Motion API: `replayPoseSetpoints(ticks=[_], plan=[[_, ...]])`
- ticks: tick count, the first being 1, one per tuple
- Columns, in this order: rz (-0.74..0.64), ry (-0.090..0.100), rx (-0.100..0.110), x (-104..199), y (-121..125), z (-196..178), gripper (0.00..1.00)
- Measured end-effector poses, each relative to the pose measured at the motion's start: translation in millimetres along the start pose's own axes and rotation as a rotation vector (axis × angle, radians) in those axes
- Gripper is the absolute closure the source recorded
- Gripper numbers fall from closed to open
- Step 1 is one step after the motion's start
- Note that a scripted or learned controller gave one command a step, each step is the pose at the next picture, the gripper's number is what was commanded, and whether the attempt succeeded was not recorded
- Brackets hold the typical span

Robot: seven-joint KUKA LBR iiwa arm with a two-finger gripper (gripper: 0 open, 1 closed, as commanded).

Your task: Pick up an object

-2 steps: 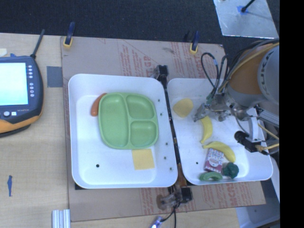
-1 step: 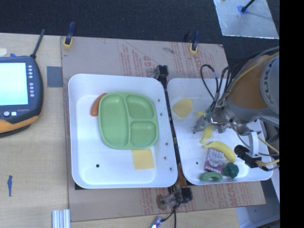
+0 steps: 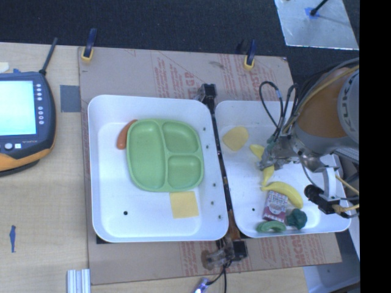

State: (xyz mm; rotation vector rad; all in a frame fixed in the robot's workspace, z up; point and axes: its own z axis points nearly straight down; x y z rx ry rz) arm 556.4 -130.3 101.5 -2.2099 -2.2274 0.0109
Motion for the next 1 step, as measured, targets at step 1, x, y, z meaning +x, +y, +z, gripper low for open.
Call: replayPoseSetpoints(ticks=[1], plan=[[0.003, 0.003, -0.005, 70.4, 8.6, -91.0, 1.0]])
